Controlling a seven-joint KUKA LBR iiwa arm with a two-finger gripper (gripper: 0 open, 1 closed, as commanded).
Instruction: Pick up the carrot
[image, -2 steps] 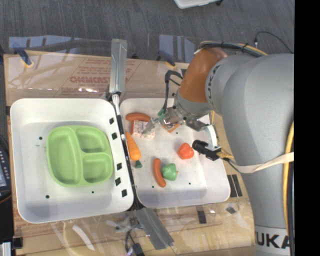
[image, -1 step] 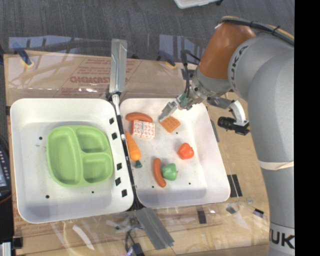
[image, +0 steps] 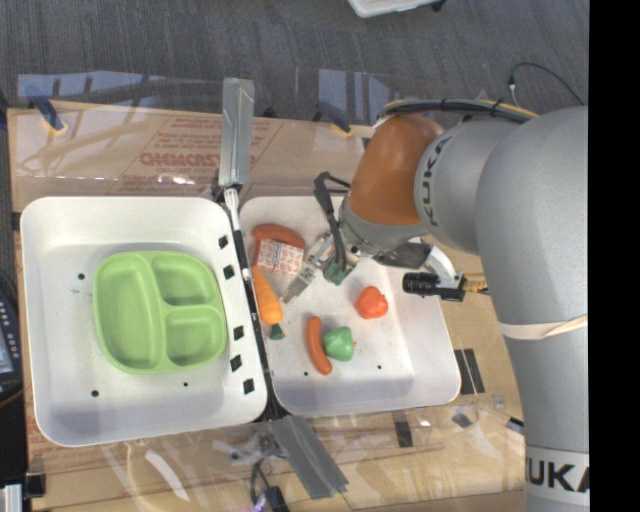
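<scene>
Right bin (image: 430, 370), left wall: carrot (image: 266, 298) lies along the wall, touching or nearly touching it, long axis running from the bin's far side toward the near side. Green stub at its near end. Far end sits just beside the packet (image: 281, 258), a white-and-red wrapper lying in the far left corner.

My gripper (image: 308, 277) is low over the bin, just right of the carrot's upper half. Metal fingers (image: 298, 287) slant toward the carrot; the view is too cluttered there, so I cannot tell how far apart they stand. Nothing visibly held between them.

Others in this bin: tomato (image: 371, 302) toward the right, well apart from the carrot; sausage (image: 317, 345) and green pepper (image: 339, 343) touching each other, near the middle toward the near wall. Left bin (image: 50, 400) carries a green tray (image: 160, 310).

Step in hand, as I judge it: line up on the carrot and close.

How to do it well:
- Shift toward the left wall so the carrot's middle sits between the fingers.
- Turn the wrist so the fingers close across the carrot, not along it.
- Risk: the wall-side finger has little room; it may hit the wall rim or ride up on the carrot.
- Keep clear of the packet; catching its edge could spoil the grip.
- Grip mid-body, not the tapering end.
</scene>
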